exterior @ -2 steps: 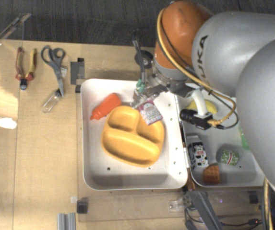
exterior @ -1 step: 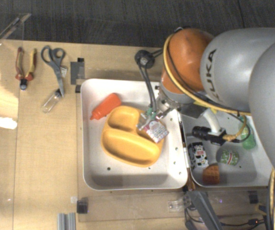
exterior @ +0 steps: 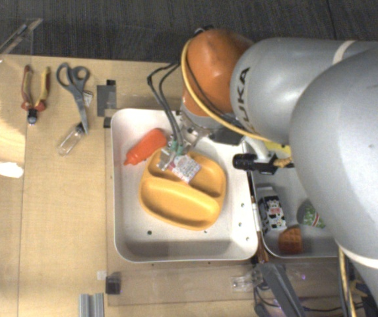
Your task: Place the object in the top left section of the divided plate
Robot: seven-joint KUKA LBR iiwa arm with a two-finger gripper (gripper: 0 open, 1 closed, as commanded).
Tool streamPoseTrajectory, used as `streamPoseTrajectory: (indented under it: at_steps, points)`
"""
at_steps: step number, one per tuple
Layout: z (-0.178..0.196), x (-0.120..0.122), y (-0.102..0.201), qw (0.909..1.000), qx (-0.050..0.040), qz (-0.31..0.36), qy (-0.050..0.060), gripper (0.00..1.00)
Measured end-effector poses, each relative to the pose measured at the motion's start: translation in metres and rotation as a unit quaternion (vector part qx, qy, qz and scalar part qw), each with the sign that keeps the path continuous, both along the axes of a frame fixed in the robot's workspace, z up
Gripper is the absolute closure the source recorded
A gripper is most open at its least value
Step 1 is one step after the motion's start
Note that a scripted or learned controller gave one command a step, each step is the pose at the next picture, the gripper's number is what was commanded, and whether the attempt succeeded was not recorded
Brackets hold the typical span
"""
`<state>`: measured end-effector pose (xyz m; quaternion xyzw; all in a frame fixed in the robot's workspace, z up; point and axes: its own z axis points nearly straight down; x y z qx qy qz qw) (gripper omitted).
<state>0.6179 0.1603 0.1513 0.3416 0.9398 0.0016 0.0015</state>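
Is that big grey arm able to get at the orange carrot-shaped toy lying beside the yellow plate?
Probably yes. The orange carrot-shaped toy lies uncovered in the left white bin, against the yellow divided plate. The end effector hangs right beside it, with nothing in between.

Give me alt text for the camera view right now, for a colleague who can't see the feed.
The grey arm reaches in from the right, its gripper low over the upper part of a yellow divided plate in the left white bin. An orange carrot-like object lies against the plate's upper left edge. Scissors and pliers rest on the bench.
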Motion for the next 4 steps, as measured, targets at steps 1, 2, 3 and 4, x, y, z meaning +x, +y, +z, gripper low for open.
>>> streamPoseTrajectory:
  at_steps: [1,2,3,4]
  points:
    - [0.035,0.000,-0.052,1.0000,0.0001,-0.004,-0.002,1.00]
    - [0.006,-0.013,-0.026,0.9895,-0.0002,0.144,-0.002,1.00]
    - [-0.046,0.039,-0.046,0.9859,0.0004,0.167,-0.010,1.00]
    - [0.010,0.002,-0.036,0.9743,-0.0009,0.225,-0.003,1.00]
